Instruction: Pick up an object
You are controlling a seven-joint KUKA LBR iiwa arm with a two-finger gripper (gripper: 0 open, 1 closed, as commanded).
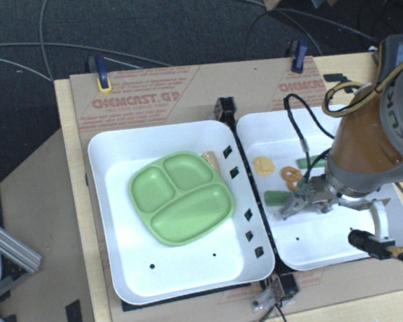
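1. I'm reaching in from the right, wrist low over the right bin (286,255), my pincer (292,206) down near the bin floor.
2. The fingers point left toward a little cluster of items; they look slightly apart at the tips, with nothing visibly between them, so I call it open and empty-handed.
3. Closest candidate: a green piece (275,197) lying flat just beside my fingertips, touching or nearly so, I can't tell which.
4. Just above that sits an orange ring (290,175), and a bit further up-left a yellow piece (262,164). Another green bit (302,162) peeks out next to my wrist cabling.
5. Over in the left bin (115,225) there's a green plate (182,197) with three compartments, with a small tan item (209,160) at its upper right edge. Well apart from me; not my target right now, I'd judge.
6. Progress check: the approach looks done, the grasp does not. Nothing is lifted, everything lies on the bin floors.
7. What's left, as I read it: close on the green piece, confirm it's pinched, then raise it clear of the bin.
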